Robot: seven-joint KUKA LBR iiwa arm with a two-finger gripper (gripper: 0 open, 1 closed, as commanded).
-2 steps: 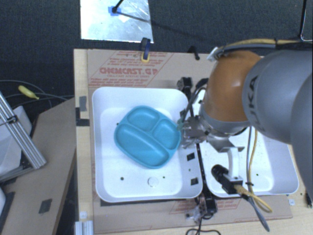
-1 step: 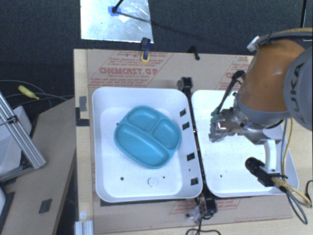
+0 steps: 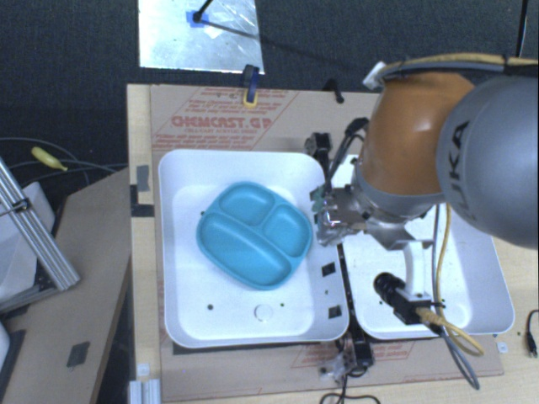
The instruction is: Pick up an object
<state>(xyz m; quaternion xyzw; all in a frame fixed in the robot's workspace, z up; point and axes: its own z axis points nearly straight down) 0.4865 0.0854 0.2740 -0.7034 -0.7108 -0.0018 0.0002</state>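
Blue divided plate (image 3: pixel 254 234) is lying flat in the left white bin (image 3: pixel 189 310), left of centre frame, slightly tilted toward the lower right. Looks like moulded plastic: probably light, stiff, slick, not fragile. The raised rim or a divider ridge is likely offering the best pinch (flat wells give nothing to grip). Right bin (image 3: pixel 484 297) is sitting mostly under the arm. Gripper (image 3: pixel 330 213) is hovering just beside the plate's right edge; cannot tell how the jaws stand.
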